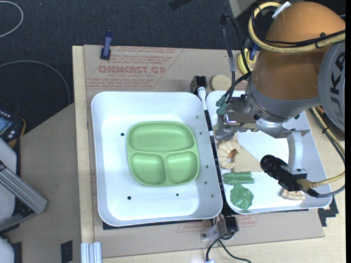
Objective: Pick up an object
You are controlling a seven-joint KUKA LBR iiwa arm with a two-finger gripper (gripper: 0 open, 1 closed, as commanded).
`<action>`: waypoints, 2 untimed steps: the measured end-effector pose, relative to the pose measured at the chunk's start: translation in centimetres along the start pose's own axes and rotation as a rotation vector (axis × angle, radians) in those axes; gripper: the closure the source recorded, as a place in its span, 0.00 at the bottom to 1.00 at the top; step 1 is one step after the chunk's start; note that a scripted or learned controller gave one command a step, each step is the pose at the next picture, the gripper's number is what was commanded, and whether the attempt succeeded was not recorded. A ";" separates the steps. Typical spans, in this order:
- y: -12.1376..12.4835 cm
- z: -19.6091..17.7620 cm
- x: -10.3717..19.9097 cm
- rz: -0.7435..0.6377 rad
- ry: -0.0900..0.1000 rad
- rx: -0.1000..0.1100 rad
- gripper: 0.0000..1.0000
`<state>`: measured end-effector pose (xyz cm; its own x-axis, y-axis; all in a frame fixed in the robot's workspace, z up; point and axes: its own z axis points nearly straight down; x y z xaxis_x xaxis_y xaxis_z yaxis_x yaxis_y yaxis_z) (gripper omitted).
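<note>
Red "CHEMCAST GP" lettering on brown cardboard sheet, upper centre | jaws' state cannot be told | green plastic leaf lies below gripper, right bin.

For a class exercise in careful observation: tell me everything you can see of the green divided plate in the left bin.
The green divided plate is pale green, looks like matte plastic, and has rounded corners. Raised ridges split it into three wells: one wide well on the far side and two smaller ones on the near side. It lies flat, right side up, roughly in the middle of the left white bin, resting on the bin floor. Its wells hold nothing, and nothing else touches it.
</note>
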<state>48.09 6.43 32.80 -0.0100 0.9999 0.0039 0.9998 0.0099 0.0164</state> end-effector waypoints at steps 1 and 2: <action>0.6 -14.8 3.6 0.003 0.000 -0.002 1.00; -0.2 -2.0 1.9 0.014 -0.007 0.028 1.00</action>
<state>47.79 8.30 34.76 0.0038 1.0000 -0.0027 0.9999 -0.0038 -0.0121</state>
